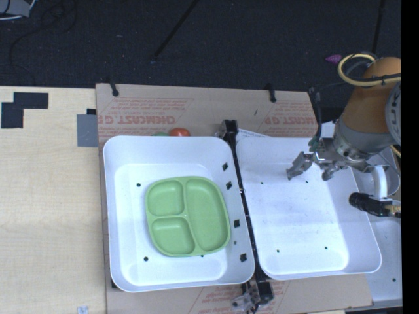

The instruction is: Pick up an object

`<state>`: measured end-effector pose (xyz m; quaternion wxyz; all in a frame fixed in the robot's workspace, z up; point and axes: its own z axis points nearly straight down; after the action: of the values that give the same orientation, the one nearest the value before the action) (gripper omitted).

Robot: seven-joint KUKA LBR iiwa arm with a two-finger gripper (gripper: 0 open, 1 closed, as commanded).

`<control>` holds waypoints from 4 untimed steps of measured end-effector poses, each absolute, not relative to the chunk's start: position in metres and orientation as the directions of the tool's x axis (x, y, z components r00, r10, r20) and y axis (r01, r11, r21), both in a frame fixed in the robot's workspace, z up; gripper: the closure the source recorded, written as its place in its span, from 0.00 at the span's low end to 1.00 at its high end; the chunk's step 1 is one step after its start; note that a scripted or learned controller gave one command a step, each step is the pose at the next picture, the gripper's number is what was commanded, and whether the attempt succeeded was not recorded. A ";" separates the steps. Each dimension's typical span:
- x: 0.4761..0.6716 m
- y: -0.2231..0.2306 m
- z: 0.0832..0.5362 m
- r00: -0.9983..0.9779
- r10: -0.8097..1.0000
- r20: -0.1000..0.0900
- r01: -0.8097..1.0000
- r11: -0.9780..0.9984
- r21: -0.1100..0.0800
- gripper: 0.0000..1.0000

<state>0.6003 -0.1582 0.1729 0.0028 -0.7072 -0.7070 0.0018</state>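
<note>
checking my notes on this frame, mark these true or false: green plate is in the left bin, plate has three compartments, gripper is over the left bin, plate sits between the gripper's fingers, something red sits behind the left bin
1. The green plate lies in the left bin: true.
2. The plate has three compartments: true.
3. The gripper is over the left bin: false, it is over the right bin.
4. The plate sits between the gripper's fingers: false, it lies apart from the gripper, in the other bin.
5. A red object sits behind the left bin's far rim: true.

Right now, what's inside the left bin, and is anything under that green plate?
The left bin holds one green divided plate, lying flat with three empty compartments. Whatever lies beneath it is covered and cannot be seen. The gripper hangs over the right bin.
</note>
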 end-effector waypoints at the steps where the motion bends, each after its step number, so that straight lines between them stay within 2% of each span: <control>1: 0.605 -0.164 0.115 0.000 1.000 0.001 1.000 0.000 -0.005 0.00; 2: 0.605 -0.165 0.127 0.003 1.000 0.001 1.000 -0.003 -0.004 1.00; 4: 0.604 -0.162 0.215 -0.001 1.000 0.000 1.000 0.001 0.003 1.00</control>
<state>0.6042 -0.1616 0.2147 -0.0012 -0.7068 -0.7074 -0.0008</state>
